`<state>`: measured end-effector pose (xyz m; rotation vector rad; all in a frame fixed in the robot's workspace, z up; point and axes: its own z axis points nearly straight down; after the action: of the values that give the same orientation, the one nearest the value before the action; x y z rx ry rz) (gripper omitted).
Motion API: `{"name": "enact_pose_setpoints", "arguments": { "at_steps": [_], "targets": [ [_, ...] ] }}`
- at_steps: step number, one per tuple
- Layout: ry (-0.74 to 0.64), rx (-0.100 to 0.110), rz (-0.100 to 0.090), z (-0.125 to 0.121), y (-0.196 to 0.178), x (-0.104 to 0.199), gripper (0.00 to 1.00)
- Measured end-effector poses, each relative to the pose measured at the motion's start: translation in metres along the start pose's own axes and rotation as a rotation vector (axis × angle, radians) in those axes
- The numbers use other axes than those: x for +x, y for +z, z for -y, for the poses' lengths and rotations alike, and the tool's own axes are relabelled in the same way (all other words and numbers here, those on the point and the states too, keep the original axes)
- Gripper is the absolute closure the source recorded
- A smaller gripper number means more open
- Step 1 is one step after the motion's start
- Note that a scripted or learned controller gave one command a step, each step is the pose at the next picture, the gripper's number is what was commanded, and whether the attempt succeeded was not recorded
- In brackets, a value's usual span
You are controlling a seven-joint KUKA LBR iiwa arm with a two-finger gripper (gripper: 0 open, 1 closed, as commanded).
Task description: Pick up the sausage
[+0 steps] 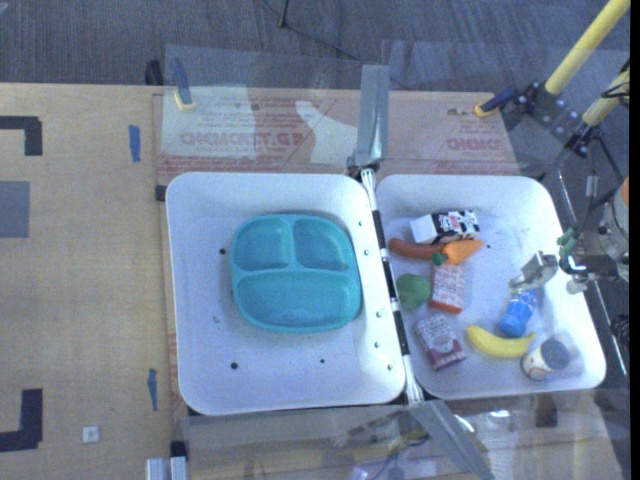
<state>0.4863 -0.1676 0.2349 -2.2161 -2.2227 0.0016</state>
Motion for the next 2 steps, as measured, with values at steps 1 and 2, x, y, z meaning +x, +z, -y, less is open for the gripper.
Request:
{"name": "enact_pose_setpoints", "arguments": {
  "at_steps": [1,2],
  "targets": [
    [0.057,-0.003,0.001,-0.054,-0.012,0.094,0.00],
    [0.042,-0.001,0.001,-0.106,0.052,0.148,0.00]
  ]
}}
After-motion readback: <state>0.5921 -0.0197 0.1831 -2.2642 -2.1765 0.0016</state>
